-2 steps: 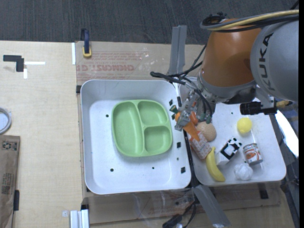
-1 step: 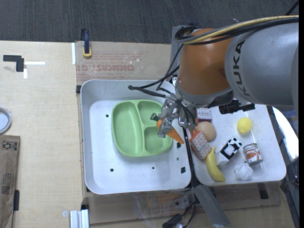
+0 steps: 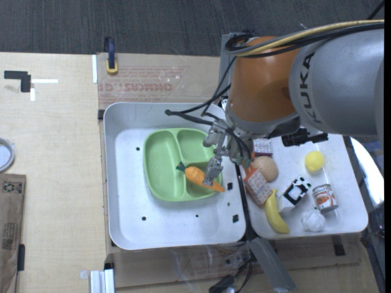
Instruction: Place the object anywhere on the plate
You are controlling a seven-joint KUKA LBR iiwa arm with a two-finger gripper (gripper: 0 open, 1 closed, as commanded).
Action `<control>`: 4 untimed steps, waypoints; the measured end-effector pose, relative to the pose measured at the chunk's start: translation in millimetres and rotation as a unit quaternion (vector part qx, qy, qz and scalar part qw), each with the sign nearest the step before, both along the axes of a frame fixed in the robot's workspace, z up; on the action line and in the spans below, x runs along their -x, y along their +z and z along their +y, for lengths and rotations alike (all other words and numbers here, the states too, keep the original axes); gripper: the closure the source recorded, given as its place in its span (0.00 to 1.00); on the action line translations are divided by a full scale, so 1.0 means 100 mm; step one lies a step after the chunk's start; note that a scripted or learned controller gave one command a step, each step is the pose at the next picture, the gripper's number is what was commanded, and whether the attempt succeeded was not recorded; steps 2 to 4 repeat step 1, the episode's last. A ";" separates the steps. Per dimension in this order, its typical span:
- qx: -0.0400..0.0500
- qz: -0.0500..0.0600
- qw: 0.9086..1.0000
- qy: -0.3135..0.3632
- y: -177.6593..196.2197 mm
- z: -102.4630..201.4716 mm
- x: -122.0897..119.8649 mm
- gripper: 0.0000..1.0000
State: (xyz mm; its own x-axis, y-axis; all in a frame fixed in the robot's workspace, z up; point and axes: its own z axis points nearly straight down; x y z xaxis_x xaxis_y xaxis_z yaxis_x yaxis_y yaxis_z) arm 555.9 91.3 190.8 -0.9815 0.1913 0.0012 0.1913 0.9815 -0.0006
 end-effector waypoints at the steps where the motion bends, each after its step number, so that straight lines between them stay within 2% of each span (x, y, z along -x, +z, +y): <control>1: 0.000 -0.001 1.000 -0.012 0.24 0.03 0.20 0.00; 4: 0.000 -0.001 1.000 -0.012 0.24 0.03 0.20 0.00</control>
